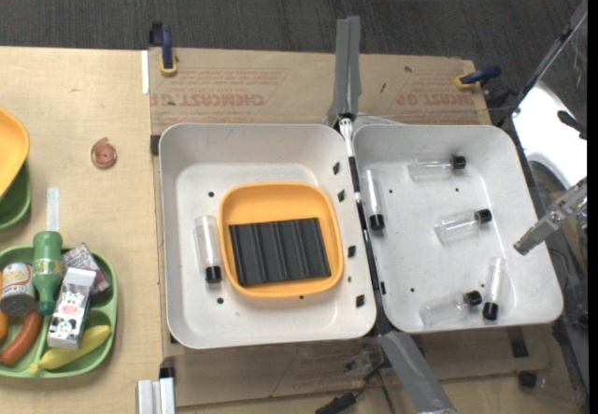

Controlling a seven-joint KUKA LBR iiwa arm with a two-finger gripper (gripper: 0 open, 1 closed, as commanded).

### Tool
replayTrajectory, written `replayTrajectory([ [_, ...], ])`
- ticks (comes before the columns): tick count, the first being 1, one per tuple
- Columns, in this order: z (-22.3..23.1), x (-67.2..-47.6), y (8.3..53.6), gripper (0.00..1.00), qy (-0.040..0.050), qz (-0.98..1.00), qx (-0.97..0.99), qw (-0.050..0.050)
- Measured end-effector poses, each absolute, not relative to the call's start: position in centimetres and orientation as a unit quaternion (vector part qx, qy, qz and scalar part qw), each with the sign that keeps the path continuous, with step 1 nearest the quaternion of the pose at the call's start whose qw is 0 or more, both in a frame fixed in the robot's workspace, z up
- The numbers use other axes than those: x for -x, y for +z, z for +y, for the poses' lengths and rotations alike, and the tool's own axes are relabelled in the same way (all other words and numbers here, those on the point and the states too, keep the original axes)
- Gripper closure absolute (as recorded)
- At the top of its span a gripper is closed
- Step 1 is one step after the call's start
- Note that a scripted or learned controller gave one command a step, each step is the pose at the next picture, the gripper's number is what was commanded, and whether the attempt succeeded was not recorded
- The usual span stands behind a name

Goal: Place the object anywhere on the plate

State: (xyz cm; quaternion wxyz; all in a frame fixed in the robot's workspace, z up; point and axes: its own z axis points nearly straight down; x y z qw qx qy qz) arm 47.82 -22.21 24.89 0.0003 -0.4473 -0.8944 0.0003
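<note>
The gripper (534,236) sits at the right edge of the frame, hanging over the right rim of the right bin (523,169), roughly at mid-height. It reads as a slim grey piece slanting down to the left. From here I cannot tell whether it is open or closed, and nothing is visibly caught in it.

Five clear tubes with black caps lie in that bin. The nearest to the gripper is the middle tube (461,226), just to its left and lying flat with its cap pointing to the upper right; the two are apart, not touching. The upper tube (433,165) lies near the bin's top. Two more lie in the lower right corner: the corner tube (492,283) runs almost up and down the frame, and the bottom tube (439,311) lies to its left. The fifth, the wall tube (371,197), lies along the bin's left wall.

The orange plate (280,195) sits in the middle of the left bin (177,244), well apart from the gripper, with a dark ridged pad (279,250) on it. One more capped tube, the left tube (206,249), lies beside the plate's left edge, on the bin floor and not on the plate.

At the lower left of the frame a green tray (98,339) holds toy food.
</note>
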Motion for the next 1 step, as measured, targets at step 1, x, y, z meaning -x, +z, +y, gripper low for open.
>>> replayTrajectory([
  [1, -22.13, -49.64, 20.76, 0.00, 0.0000, -0.909, 0.417, 0.000],
])
